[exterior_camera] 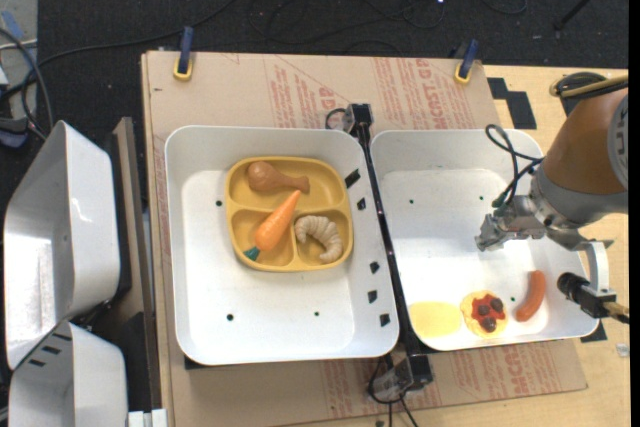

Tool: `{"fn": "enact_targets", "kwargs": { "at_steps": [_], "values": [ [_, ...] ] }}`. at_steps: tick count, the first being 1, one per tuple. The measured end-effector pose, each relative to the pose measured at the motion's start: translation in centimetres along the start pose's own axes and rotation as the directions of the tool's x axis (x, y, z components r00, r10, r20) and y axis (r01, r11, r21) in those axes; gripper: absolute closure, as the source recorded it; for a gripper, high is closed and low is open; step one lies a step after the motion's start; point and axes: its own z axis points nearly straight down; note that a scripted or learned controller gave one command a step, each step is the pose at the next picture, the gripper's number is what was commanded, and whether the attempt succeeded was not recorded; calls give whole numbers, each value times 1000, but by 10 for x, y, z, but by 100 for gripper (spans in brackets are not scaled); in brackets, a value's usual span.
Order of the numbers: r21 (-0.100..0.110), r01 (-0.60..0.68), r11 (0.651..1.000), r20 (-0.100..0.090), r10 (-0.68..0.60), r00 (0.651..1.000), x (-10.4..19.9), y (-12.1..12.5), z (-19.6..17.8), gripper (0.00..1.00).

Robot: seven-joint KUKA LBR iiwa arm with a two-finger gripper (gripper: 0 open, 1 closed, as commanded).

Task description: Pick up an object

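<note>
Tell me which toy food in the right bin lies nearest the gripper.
The sausage, the reddish-orange one lying tilted below the gripper. The round piece with berries and the flat yellow piece lie further toward the bin's front-left.

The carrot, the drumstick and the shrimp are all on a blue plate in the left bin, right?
Not quite. The plate is yellow, not blue, as the camera view shows. The carrot, the drumstick and the shrimp are all on it, in the left bin.
</note>
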Motion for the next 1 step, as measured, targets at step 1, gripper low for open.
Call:
{"fn": "enact_targets", "kwargs": {
  "at_steps": [1],
  "values": [
    [-6, 4, 1000, 2, -4, 1000, 3, 0, -63, 100]
  ]
}}
